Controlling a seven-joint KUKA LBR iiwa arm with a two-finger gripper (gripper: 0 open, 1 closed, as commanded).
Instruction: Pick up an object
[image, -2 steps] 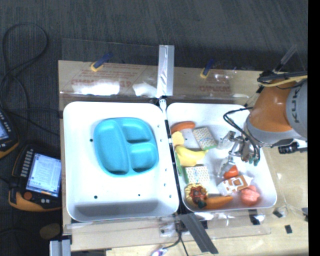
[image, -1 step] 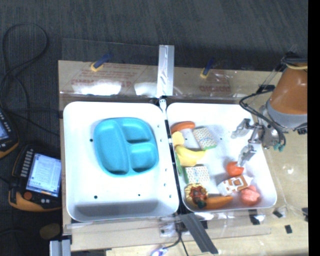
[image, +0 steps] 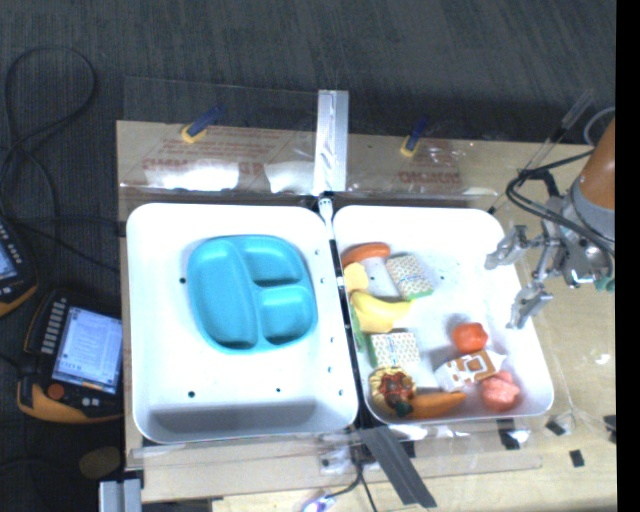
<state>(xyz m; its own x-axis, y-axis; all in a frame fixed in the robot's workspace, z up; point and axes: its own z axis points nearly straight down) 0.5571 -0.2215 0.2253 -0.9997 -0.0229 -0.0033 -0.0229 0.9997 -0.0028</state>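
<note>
**Pincer poised at the right bin's edge, nothing yet taken**

We saw the pincer hanging at the three o'clock side of the right bin, above its far right wall, with the grey arm and its orange band reaching in from three o'clock. Its two metal fingers stood spread apart with bare white bin floor showing between them, so we read it as released and carrying nothing.

The things to pick from all lay in the right bin, crowded toward its nine and six o'clock sides. A banana lay against the dividing wall, with an orange-capped item and a patterned packet just at its twelve o'clock. A second patterned packet sat at the banana's six o'clock, and below it a dark, mixed-coloured toy touching a carrot-like piece. Nearer the pincer were a small red-orange ball, a white and orange box and a pink lump.

The left bin held a blue divided tray, well apart from the arm.

We judged the open stance sensible for an approach: the ball, at the pincer's seven o'clock, stood a little clear of its neighbours and seemed the easiest target, whereas the pile by the divider looked liable to slip or jam.
</note>
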